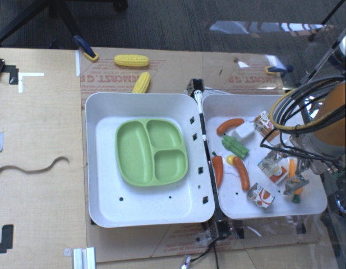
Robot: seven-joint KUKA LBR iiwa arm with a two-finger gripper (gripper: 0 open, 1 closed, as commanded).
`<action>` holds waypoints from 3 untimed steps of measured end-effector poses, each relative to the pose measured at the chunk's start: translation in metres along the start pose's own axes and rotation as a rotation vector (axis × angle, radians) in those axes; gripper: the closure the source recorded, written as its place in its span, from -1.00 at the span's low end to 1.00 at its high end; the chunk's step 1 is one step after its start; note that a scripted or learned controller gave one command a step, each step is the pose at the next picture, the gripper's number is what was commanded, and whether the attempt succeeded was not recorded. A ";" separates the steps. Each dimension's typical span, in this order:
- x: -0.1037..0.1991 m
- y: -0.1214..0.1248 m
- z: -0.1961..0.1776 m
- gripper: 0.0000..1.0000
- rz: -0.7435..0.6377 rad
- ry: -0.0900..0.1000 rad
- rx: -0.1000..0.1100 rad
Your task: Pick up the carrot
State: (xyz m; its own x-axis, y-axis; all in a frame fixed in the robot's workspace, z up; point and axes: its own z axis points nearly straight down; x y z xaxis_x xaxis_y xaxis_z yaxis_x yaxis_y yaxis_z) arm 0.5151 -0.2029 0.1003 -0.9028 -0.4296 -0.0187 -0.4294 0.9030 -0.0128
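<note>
Arm: I see the grey arm [330, 122] reaching in from the right, its orange band above the right bin, with black cables looping over it.
Gripper: The gripper [295, 179] sits low over the front right part of the right bin [313, 209].
Claw state: I cannot tell; wrist and cables clutter that spot.
Carrot: I read the small orange piece with a green end [296, 194] as the carrot. It lies in the right bin's front right corner, just at the gripper and partly hidden by it. I cannot tell whether the two touch.
Other orange items: A long orange-red piece [217, 171] lies along the right bin's left wall. A second one [242, 176] lies beside it, with a yellow bit at its far end. A curved orange sausage [230, 125] lies toward the back.
Green toy: A green toy [235, 146] lies between the sausage and the long pieces.
Cans: One small can [261, 196] lies near the front wall, tilted. Another [263, 122] lies near the back.
Left bin: The left bin [105, 200] holds a green divided plate [152, 152] lying flat near its middle.
Outside the bins: Two yellow corn cobs [131, 60] lie on the cardboard behind the left bin, near each other.
</note>
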 end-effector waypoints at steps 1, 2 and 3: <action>-0.005 -0.001 -0.011 1.00 -0.004 -0.011 0.005; -0.005 -0.016 -0.001 1.00 -0.494 -0.004 -0.007; -0.012 -0.011 0.000 -1.00 -0.502 -0.018 -0.008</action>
State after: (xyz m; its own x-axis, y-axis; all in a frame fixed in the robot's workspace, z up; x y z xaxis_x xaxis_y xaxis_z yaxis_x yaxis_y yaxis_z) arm 0.5304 -0.2076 0.1010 -0.5845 -0.8109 -0.0296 -0.8108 0.5851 -0.0172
